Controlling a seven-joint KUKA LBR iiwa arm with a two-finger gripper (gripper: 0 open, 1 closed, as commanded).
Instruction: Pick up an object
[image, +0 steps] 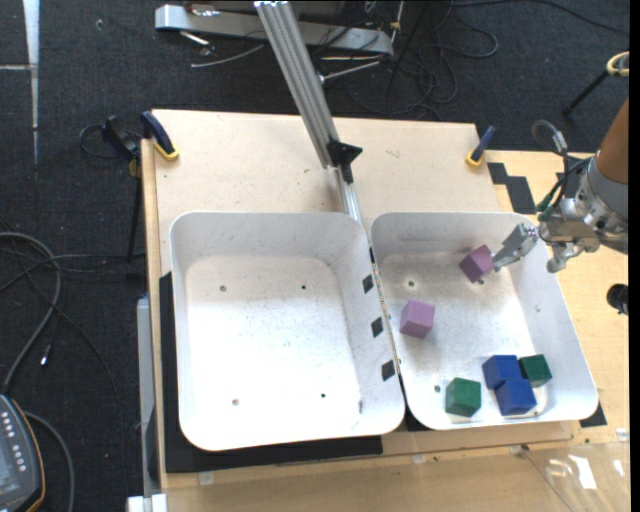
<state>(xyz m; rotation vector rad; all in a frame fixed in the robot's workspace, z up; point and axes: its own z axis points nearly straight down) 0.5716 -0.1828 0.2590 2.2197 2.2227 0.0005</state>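
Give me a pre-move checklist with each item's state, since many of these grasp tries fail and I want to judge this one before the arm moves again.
1. Gripper over the right bin: ok.
2. A target within reach: ok, the upper purple block lies at the tip of one finger.
3. Block seated between the fingers: not ok, it sits beside the tip of one.
4. Target free of neighbours: ok, the second purple block lies apart from it.
5. Bin wall out of the way: cannot tell.

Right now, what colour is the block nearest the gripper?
Purple block, clearest in the camera view, beside the gripper.
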